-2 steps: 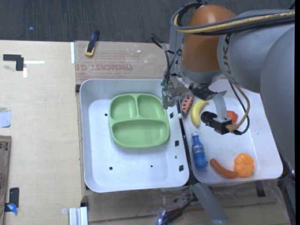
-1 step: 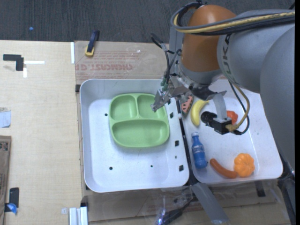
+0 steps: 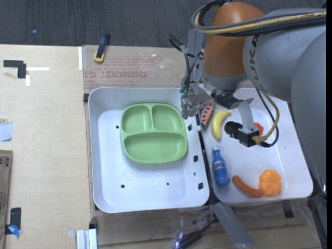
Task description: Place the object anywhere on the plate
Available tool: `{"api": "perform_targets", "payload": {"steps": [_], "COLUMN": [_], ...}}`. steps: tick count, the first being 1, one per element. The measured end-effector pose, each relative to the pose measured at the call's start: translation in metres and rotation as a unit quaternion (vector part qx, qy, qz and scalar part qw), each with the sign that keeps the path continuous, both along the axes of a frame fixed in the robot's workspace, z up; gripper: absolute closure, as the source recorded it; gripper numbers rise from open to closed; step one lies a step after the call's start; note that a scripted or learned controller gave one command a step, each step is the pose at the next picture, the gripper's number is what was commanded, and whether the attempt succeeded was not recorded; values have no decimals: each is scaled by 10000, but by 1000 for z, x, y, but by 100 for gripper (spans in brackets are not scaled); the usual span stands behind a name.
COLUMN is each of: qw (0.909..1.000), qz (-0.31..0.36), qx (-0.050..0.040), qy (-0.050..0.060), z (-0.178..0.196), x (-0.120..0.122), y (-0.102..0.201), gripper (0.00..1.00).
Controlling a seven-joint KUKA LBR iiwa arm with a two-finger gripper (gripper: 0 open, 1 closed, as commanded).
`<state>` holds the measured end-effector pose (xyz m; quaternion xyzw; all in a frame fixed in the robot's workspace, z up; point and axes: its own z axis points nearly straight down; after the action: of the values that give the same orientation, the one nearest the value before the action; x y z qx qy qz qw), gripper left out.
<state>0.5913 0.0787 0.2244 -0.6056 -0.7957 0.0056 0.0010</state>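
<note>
right bin [image 3: 295, 154] — banana [image 3: 218, 122], watermelon slice [image 3: 207, 113], blue bottle [image 3: 220, 166], sausage [image 3: 247, 187], orange pumpkin [image 3: 270, 182]. left bin [image 3: 104, 185] — green plate [image 3: 153, 133]. gripper [image 3: 191, 104] at the divider; jaw state cannot be told.

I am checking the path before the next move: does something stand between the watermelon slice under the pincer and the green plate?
Only the two bins' adjoining rims lie between the red watermelon slice toy and the green divided plastic plate; nothing else visible blocks the path.
</note>
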Motion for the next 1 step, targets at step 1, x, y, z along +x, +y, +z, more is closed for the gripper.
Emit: {"api": "perform_targets", "payload": {"steps": [1], "qw": [9933], "qz": [1151], "qx": [36], "qy": [-24], "z": [-8], "x": [-8], "y": [23], "gripper": [100]}}
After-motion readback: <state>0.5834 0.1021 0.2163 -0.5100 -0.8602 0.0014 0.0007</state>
